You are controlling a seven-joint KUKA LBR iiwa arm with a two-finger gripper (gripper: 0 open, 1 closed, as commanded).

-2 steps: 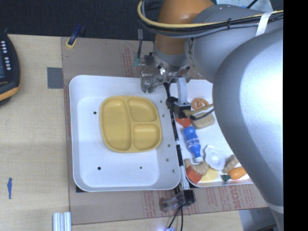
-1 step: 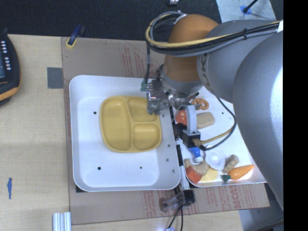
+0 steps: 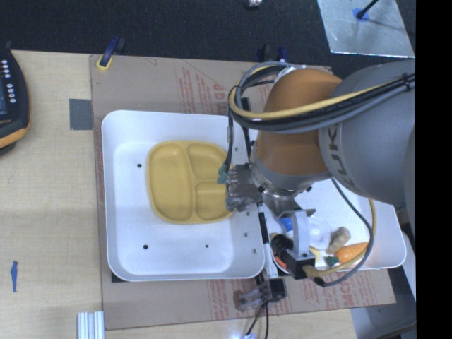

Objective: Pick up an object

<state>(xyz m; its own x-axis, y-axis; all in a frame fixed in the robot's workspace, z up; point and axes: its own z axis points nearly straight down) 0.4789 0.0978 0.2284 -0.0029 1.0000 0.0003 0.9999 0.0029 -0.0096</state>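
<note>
On the bench (image 3: 49, 210), two shallow white bins sit side by side on a brown cardboard sheet (image 3: 176, 76). Left bin (image 3: 120, 260) holds a yellow divided tray (image 3: 185, 181), three compartments, lying flat, upper-right part of the bin floor, its right edge close to the bin's right wall. Right bin (image 3: 393, 254) mostly hidden under the arm (image 3: 353, 133); arm comes in from the right, grey body, orange band (image 3: 300, 111) above the wrist, black and yellow cables looping over it. Gripper (image 3: 236, 189) sits low at the divider between the two bins, right at the tray's right edge, touching or overlapping it from this angle. Fingers are hidden under the wrist and mount, so can't tell if it's open or closed, and can't tell if anything is gripped. In the right bin, below the wrist: an orange carrot-like item (image 3: 351, 253), a tan lumpy piece (image 3: 340, 236) just above it, a blue item (image 3: 287, 224) and a clear plastic piece (image 3: 314, 230) close together, some red partly hidden under the cables. Off the cardboard: black handheld controller (image 3: 10, 97) with orange trim at the far left edge, grey tape patch (image 3: 81, 114) left of the bins, yellow-handled clamp (image 3: 107, 54) at the cardboard's top-left corner.
</note>
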